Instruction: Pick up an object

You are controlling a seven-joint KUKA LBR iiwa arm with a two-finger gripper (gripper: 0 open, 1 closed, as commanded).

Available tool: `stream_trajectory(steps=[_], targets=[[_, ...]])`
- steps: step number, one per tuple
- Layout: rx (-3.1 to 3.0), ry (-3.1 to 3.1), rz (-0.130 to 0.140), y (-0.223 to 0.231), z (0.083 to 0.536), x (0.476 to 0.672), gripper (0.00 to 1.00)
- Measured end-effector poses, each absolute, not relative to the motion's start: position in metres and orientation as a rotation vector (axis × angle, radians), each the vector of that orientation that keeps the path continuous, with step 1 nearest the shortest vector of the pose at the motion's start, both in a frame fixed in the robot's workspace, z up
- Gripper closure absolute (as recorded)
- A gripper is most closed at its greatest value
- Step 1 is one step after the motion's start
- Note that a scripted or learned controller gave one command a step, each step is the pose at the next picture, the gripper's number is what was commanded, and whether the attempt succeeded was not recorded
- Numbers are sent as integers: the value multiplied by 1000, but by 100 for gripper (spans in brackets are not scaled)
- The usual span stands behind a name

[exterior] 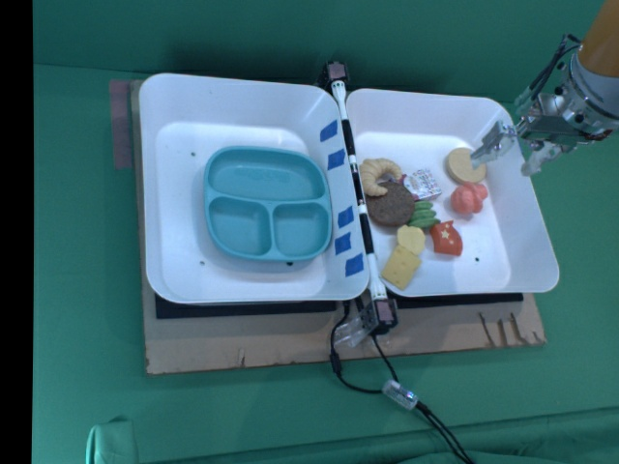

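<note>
Gripper (511,153) spread wide over right bin (527,230), one fingertip at tan round slice (464,166), nothing held. Slice lies flat, no clear long axis. Packet (422,183) at its 8 o'clock; print unreadable.

Small toy foods (422,211) lie clustered in the right bin (522,259).

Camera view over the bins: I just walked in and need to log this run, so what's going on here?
A grey robot arm reaches in over the right bin, its gripper open just above a round tan cookie and holding nothing. The other toy food sits loose in that bin: a croissant, a brown patty, a red tomato, a yellow cheese wedge and a few smaller pieces. The left bin holds a teal divided plate.
</note>
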State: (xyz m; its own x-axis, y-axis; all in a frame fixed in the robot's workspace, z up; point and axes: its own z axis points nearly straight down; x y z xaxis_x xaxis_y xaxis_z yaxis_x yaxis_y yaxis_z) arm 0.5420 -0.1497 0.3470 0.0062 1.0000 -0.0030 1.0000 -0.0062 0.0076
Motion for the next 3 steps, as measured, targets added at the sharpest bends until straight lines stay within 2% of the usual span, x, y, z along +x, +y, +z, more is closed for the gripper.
stream_trajectory(steps=[1, 2, 3], targets=[[2221, 2207, 6, -126, 209, 574, 0], [2203, 2192, 35, -99, 199, 655, 0], [2199, 2177, 53, -100, 217, 658, 100]])
